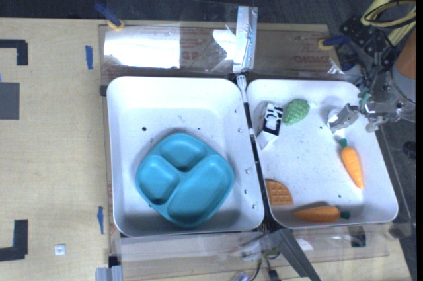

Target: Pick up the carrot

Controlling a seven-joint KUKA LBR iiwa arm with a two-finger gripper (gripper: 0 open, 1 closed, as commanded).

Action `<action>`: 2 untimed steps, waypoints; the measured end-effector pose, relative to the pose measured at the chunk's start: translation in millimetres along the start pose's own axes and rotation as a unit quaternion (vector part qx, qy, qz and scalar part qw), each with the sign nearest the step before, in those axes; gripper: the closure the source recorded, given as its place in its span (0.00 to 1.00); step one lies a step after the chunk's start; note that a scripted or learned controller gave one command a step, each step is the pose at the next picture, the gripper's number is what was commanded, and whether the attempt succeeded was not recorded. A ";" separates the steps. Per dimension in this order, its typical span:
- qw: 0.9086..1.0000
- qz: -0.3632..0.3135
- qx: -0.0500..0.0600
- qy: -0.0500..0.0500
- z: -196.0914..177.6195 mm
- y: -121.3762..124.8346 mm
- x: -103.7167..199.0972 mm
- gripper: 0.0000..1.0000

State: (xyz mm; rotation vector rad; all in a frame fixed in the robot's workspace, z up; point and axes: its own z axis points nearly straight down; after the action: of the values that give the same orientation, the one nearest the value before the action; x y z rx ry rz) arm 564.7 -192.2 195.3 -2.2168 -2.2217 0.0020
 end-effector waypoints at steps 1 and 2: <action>0.998 -0.057 -0.004 0.004 97.8 3.8 -18.4 0.00; 0.998 -0.057 -0.003 0.002 90.8 3.9 -19.9 1.00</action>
State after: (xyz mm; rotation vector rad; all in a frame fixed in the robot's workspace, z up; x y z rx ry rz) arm 568.5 -212.0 104.5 -2.0877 -2.3462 -0.0105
